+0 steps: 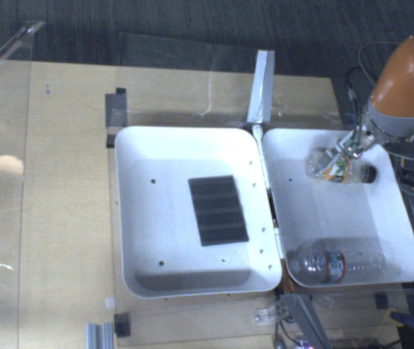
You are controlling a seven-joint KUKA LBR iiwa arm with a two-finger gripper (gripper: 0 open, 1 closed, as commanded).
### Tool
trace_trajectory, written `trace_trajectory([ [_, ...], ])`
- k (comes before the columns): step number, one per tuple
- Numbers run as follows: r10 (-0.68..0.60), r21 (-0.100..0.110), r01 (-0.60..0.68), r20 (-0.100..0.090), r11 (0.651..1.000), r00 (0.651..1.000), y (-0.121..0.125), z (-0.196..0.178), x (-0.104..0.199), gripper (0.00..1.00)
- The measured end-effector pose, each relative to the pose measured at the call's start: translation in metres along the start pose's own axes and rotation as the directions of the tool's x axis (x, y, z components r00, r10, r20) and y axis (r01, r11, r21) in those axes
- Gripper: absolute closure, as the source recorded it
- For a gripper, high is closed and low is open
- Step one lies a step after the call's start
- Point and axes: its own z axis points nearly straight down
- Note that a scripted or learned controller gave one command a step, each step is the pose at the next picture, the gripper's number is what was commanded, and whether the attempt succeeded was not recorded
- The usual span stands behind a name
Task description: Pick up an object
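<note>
Reaching down over the right bin, the gripper sits at the small clear bottle near that bin's far wall, seemingly poised for a grab, though whether its jaws are clenched I cannot tell

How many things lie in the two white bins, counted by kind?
Clear plastic bottles: 2, one lying at the front of the right bin, one at the back of the right bin beside the gripper.
Dark ribbed pads: 1, flat in the left bin.
Total: 3
</note>
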Motion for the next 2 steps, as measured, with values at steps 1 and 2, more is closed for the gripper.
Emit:
trace_trajectory([
  [1,-0.077,0.011,0.077,-0.008,0.997,0.997,0.0102,0.0446,-0.0161,0.00],
  [2,-0.081,0.009,0.081,-0.004,0.997,0.997,0.0113,0.0349,-0.0163,1.00],
])
